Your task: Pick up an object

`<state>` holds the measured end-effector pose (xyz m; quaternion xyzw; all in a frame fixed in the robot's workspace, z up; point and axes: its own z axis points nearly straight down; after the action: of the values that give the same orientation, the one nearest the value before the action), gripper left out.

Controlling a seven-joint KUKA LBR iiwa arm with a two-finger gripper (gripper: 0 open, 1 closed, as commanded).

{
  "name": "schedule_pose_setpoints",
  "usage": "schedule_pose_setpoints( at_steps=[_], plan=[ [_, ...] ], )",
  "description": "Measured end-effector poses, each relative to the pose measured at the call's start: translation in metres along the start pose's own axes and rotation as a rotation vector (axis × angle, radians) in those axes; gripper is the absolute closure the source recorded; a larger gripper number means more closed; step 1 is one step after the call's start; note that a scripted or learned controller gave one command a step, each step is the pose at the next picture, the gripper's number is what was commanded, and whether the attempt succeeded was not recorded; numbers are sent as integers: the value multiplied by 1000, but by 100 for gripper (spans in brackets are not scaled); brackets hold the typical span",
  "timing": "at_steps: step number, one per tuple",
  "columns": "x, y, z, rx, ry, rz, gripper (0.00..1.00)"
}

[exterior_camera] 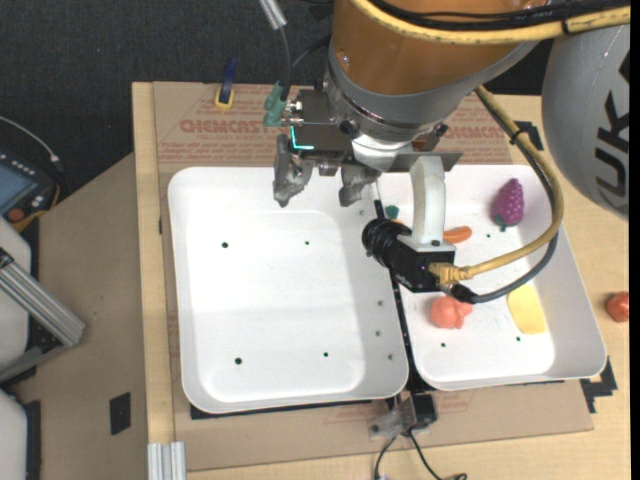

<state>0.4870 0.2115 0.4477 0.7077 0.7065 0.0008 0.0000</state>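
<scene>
— So, where's the gripper (318, 188)?

— Upper middle of the frame, hanging over the far edge of the left bin (200, 268). Two grey fingers (288, 186) point down with a clear gap between them, and nothing sits in that gap.

— And the arm (440, 28) above it?

— One big arm, its orange band filling the top centre, the grey body running off at the upper right. A yellowish hose (520, 253) loops down from it across the right bin (500, 368) to a black fitting (400, 253) on the divide between the two bins.

— How many bins, then?

— Two, side by side on a cardboard sheet (160, 168).

— What lies in them?

— The things to pick are all in the right bin, well apart from the fingers. I count four clearly: one purple grape bunch (509, 202) at the upper right, one small orange piece (456, 235) just right of the white bracket, one pink-red lump (450, 312) lower down, one yellow piece (527, 309) to its right. A bit of teal (393, 211) peeks out beside the wrist; what it is I can't tell.

— Anything outside?

— One orange object (618, 307) at the right edge, off the bin.
</scene>
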Motion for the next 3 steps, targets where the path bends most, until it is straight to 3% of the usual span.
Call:
schedule_pose_setpoints(
  at_steps=[1, 2, 3],
  plan=[
    [1, 0, -11, -3, 2, 0, 100],
    [14, 29, -92, -9, 4, -4, 100],
    [13, -10, -35, 9, -4, -4, 100]
  ],
)
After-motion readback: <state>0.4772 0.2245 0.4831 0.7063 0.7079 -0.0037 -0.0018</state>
